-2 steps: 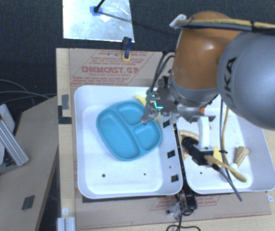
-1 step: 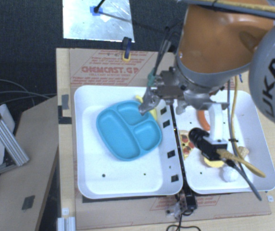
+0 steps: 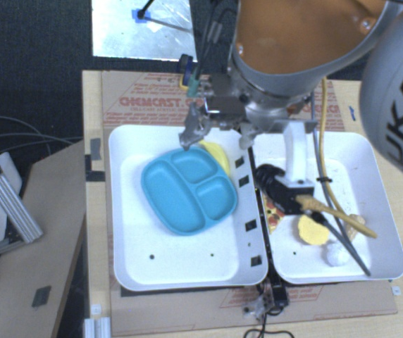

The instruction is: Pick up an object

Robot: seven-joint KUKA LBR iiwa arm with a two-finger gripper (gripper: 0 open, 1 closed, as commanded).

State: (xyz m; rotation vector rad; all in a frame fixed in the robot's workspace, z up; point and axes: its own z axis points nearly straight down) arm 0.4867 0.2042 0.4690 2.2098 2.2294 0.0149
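A blue divided plate [image 3: 187, 192] lies flat in the left bin [image 3: 134, 259]. A yellow object [image 3: 219, 157] peeks out from behind the plate's far right edge. My gripper [image 3: 218, 139] hangs over the far side of the left bin, just above that yellow object. It is open: one finger [image 3: 190, 136] stands at the plate's far rim and the other near the divider between the bins. Nothing is gripped between the fingers. The arm's wrist hides the far part of both bins.
The right bin [image 3: 381, 189] holds a round yellow piece [image 3: 313, 232], a white ball [image 3: 337, 255], a patterned flat piece [image 3: 273, 221], a tan stick [image 3: 355, 224] and a thin grey rod [image 3: 351, 251]. Cardboard [image 3: 145, 97] lies under both bins.
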